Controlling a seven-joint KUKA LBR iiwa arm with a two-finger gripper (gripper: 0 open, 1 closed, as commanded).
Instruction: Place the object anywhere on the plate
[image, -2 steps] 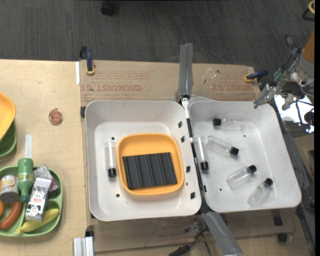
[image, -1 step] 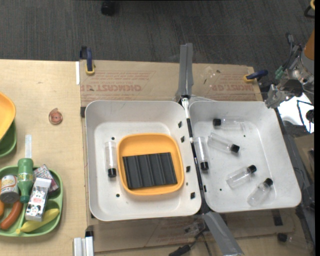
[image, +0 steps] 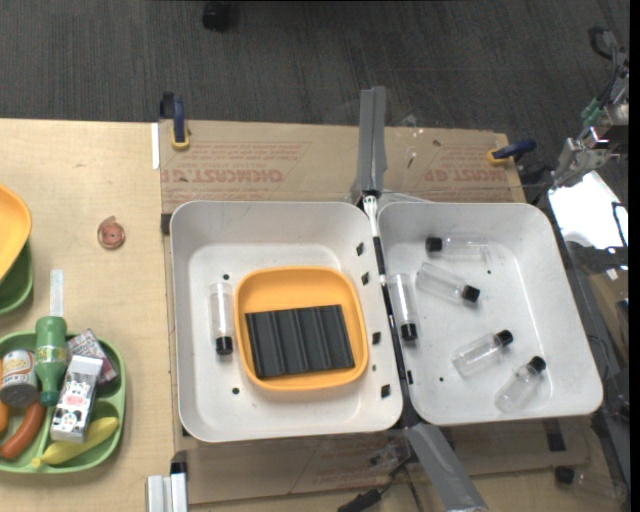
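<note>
Nearest the camera, a clear vial with a black cap lies in the near right corner of the right bin, and it is a likely candidate for the object to move. Just beyond it lies a second vial. Two more sit toward the far side, and a fifth rests against the bin's left wall. The orange plate sits mid-floor in the left bin, already carrying a dark ridged block that covers most of its base. A sixth vial lies just beside the plate's left rim. How the gripper stands I cannot tell. The risks, as I judge them, are that the round, smooth vials may roll or slip out of a pinch. The one at the wall leaves little room for a finger. A vial set on the ridged block or the plate's sloped rim could roll off. In all there are six vials, one plate, one block and two bins. On the counter's left edge stands a green tray of toy food.
</note>
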